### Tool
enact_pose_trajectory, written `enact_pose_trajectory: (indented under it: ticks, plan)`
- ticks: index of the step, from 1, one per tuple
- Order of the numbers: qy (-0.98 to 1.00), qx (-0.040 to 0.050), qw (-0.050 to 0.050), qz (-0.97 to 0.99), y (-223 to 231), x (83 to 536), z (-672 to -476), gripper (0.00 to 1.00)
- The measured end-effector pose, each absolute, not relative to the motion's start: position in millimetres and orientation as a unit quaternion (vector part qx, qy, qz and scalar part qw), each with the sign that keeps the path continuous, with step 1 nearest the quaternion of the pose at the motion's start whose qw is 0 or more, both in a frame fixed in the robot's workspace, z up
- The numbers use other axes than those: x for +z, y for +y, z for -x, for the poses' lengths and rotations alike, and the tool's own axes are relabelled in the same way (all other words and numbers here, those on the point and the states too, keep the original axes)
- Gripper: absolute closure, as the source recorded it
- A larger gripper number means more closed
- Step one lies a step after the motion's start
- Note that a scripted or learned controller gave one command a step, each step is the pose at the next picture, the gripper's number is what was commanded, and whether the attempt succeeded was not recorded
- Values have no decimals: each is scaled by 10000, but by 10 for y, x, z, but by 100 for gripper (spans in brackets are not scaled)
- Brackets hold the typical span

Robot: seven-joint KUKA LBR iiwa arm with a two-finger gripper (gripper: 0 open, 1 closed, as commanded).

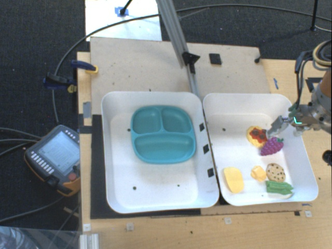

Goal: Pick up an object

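1. Two shallow white bins sit side by side on the tabletop (155,61), their inner rims touching down the middle.
2. The left bin (116,154) holds a teal divided plate (163,135) with three compartments: two small ones at the far side and one long one at the near side. The plate lies flat in the far half of the bin.
3. The right bin (228,118) holds a handful of toy foods, all gathered in its right and near part.
4. A round pizza slice (256,135), yellow with red topping, lies near the middle of the right side, touching a purple bunch of grapes (272,146) just beside it.
5. Nearer the front rim lie a pale yellow block (234,180), a small yellow piece (258,173), a chocolate-chip cookie (275,172) and a green pea pod (279,188); the cookie and pod touch.
6. The hand (276,126) reaches in from the right and hangs over the pizza slice and grapes, its grey tip close above them.
7. Whether the hand is spread or closed I cannot tell, and nothing is visibly gripped by it.
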State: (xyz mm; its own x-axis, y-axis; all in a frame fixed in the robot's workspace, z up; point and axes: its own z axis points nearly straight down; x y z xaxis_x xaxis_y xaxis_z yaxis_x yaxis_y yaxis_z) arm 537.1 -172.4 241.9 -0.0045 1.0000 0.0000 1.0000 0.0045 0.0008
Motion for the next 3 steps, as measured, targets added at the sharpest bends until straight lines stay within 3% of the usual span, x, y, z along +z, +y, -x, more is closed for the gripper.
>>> enact_pose_trajectory:
  ticks: [1, 3]
  plan:
    - [7088, 5, 8, -7054, -1724, 2422, -5373, 0]
    - [7075, -8, -11, -7067, -1834, 1374, -5391, 0]
